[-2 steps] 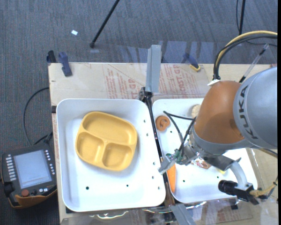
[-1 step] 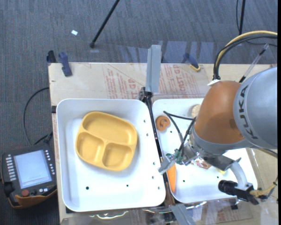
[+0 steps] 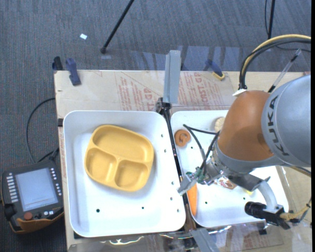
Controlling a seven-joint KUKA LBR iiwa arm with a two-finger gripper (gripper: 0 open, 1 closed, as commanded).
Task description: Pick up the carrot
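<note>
The carrot (image 3: pixel 192 199) is a short orange piece lying along the left wall of the right bin (image 3: pixel 236 214), near its front corner. My gripper (image 3: pixel 191 182) hangs right over the carrot's upper end, at the bin's left edge. The grey and orange wrist (image 3: pixel 247 133) covers most of the right bin behind it. Whether the gripper touches the carrot cannot be made out.
A yellow divided plate (image 3: pixel 119 157) lies in the left bin (image 3: pixel 76 203). In the right bin a brown ring-shaped item (image 3: pixel 182 137) sits near the back left, and a pale item (image 3: pixel 219 123) peeks out by the arm. A small reddish item (image 3: pixel 228 183) lies under the wrist.
</note>
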